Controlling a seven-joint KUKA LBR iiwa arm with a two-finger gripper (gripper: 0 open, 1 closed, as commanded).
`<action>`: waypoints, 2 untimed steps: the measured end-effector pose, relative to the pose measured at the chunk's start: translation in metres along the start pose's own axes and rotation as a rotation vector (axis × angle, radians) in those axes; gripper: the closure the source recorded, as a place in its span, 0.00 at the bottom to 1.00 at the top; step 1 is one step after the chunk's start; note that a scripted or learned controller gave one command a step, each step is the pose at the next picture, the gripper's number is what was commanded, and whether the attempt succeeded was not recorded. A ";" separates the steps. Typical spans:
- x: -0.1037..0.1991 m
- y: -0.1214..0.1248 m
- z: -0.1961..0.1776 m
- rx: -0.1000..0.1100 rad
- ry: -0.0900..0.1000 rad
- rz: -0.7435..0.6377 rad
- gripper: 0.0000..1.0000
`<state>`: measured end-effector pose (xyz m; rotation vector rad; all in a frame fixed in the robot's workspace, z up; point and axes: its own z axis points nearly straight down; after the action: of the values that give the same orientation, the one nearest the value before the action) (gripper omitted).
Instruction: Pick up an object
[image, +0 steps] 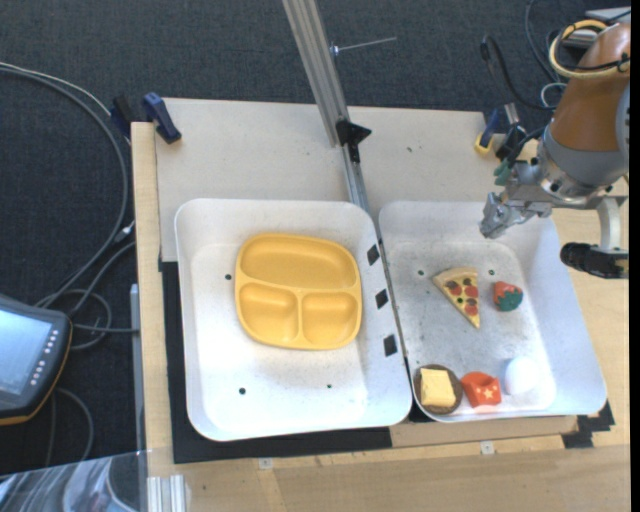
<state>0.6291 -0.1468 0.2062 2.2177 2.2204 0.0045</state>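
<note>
The right bin (420, 240) holds a toy pizza slice (459, 294), a small red strawberry-like piece (508, 296), a yellow cheese block on a brown base (436, 388), a red-orange piece (481, 388) and a white rounded piece (521, 376). My gripper (493, 220) hangs over the bin's far right corner, above and right of the pizza slice, with nothing seen between its fingers.
The left bin (200, 300) carries a yellow divided plate (298, 291). A slanted metal pole (322, 70) runs down to the gap between the bins. Blue clamps (160, 115) sit at the bench's far corners, and cables lie on the dark floor at left.
</note>
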 end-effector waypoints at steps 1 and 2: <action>0.055 -0.004 -0.015 0.004 0.004 -0.005 1.00; 0.109 -0.014 -0.025 0.006 0.004 -0.006 1.00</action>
<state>0.6148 -0.0378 0.2307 2.2164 2.2317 0.0029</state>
